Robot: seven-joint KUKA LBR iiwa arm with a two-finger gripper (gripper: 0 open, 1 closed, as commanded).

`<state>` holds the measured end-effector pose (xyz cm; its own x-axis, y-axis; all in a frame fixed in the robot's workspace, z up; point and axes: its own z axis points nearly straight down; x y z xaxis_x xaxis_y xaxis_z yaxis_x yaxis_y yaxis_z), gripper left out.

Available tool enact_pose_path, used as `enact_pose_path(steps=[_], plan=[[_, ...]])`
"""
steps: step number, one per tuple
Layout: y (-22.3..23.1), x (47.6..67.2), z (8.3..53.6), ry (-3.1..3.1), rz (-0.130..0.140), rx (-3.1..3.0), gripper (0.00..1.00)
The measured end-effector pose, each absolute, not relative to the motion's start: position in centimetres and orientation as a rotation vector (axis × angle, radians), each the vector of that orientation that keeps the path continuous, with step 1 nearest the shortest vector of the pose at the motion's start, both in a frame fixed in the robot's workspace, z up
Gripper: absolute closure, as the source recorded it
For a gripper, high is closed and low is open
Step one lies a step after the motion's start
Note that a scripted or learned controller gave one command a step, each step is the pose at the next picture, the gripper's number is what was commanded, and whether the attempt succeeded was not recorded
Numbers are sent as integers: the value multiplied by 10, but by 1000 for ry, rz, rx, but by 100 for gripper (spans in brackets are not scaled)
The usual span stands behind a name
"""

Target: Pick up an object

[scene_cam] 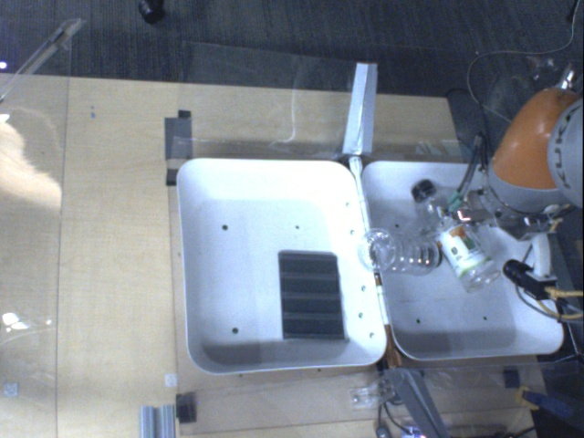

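In the right bin point(474, 336) a clear plastic bottle point(401, 250) lies on its side against the left wall. Just to its right lies a small clear bottle with a green and white label point(462, 252). A small black cap-like piece point(422, 190) sits near the bin's back. The arm, with its orange band point(538, 140), reaches in from the right. My gripper point(462, 215) hangs just above the labelled bottle. The clutter under the wrist hides how the gripper meets the bottle.
The left bin point(210, 245) holds a black ribbed rectangular block point(310, 294) near its front right. Cables point(538, 290) trail along the right bin's right edge. A metal bar point(361, 108) stands behind the bins where they meet.
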<state>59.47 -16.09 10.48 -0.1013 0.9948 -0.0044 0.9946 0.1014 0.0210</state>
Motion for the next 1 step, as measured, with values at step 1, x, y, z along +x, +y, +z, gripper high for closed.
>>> enact_pose_path(steps=[1], plan=[[-89,610,174,2626,6,1714,100]])
